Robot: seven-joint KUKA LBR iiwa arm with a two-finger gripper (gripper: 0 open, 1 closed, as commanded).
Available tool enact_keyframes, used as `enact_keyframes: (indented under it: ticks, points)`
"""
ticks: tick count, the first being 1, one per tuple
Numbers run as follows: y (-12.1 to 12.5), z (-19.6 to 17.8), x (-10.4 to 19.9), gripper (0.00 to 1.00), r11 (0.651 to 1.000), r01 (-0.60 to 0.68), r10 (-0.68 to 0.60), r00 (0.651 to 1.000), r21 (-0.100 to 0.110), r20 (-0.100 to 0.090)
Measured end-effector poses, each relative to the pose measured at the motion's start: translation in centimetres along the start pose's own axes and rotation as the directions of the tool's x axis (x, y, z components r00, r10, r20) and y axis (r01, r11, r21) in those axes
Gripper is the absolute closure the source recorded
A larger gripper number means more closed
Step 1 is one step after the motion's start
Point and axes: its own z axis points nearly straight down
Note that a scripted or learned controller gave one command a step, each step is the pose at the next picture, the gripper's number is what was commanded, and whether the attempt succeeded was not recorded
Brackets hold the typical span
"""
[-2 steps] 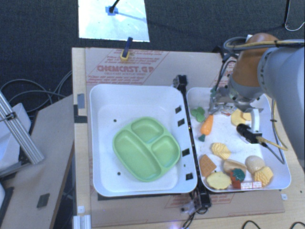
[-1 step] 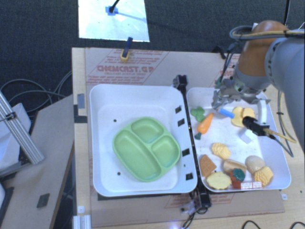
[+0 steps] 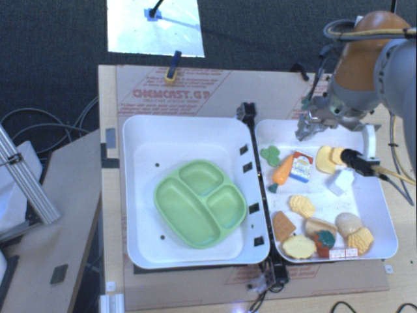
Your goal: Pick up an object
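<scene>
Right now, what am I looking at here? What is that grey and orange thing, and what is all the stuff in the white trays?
One camera looks down at a slant on a bench. The grey and orange thing is a robot arm reaching in from the right; its gripper hangs over the far edge of the right bin, with nothing seen between its fingers. That bin holds toy food: a carrot, a small carton, corn and more. The left bin holds a green plate with three compartments.
</scene>
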Motion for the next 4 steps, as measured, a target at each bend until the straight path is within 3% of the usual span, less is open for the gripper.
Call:
enact_keyframes:
  ticks: [1, 3, 4]
  points:
    - [0.1, -3.4, 0.0, 1.0, 1.0, 0.001, -0.001, 1.0, 0.0, 0.0]
    - [-0.4, -2.2, 11.6, 1.0, 1.0, 0.006, -0.006, 1.0, 0.004, -0.003]
    - [-0.4, -3.4, 13.8, 1.0, 1.0, 0.003, -0.003, 1.0, 0.003, -0.001]
